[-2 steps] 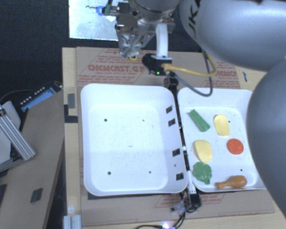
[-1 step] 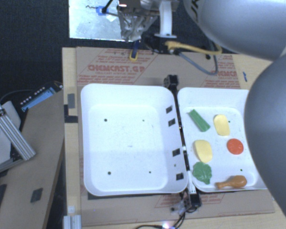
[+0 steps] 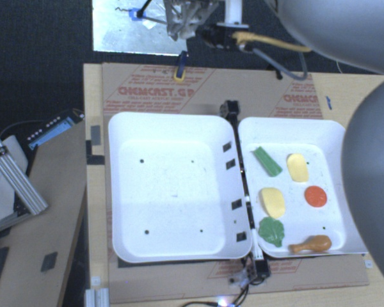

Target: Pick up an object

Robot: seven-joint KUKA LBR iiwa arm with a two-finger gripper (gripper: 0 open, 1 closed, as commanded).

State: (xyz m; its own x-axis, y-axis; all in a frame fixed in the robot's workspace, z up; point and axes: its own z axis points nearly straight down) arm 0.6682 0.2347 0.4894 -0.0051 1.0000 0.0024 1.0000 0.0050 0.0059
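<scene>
The gripper [image 3: 179, 19] hangs at the far edge of the scene, beyond both bins and over a grey sheet [image 3: 125, 18]; whether it is wide or narrow cannot be told.

The right bin [image 3: 333, 133] holds six things, none touching:
- a green strip [image 3: 267, 161]
- a pale yellow piece [image 3: 297, 167]
- a second yellow piece [image 3: 272, 202]
- a red disc [image 3: 315, 196]
- a green broccoli [image 3: 271, 231]
- a brown drumstick [image 3: 311, 244]

The arm's grey bulk overhangs that bin's right edge. The left bin [image 3: 125, 133] lies just beside it on the table [image 3: 147, 85].
</scene>
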